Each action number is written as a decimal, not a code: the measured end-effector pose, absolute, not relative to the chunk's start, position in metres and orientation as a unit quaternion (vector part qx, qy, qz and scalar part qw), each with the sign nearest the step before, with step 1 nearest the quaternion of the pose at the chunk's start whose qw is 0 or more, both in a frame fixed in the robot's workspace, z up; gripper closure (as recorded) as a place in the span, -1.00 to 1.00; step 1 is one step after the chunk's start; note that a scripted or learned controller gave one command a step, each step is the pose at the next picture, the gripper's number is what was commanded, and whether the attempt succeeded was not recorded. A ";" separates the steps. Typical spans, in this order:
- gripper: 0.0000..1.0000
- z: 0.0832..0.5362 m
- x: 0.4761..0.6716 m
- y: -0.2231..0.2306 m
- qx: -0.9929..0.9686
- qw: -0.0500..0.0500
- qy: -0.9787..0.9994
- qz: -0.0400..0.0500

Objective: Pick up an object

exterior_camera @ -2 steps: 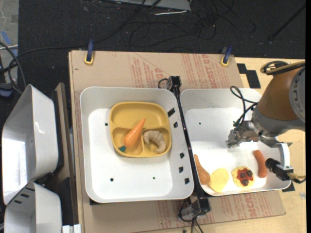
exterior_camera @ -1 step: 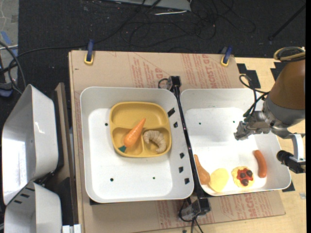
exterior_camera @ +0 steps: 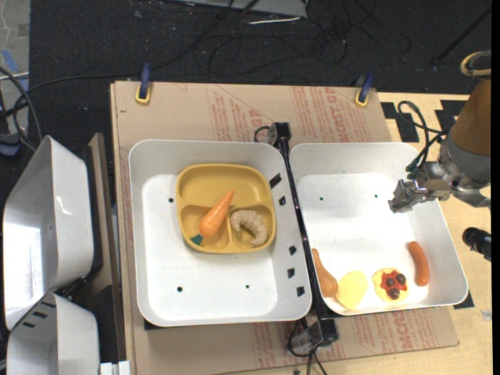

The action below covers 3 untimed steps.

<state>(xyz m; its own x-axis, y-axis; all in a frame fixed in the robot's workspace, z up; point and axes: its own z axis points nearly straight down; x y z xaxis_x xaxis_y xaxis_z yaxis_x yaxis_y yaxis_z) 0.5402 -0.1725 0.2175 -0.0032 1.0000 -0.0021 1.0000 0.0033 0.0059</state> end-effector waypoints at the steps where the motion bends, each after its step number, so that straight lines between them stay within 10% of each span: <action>1: 1.00 0.209 0.555 -0.121 0.704 0.000 0.710 0.001; 3: 1.00 0.223 0.600 -0.005 0.704 0.001 0.710 0.002</action>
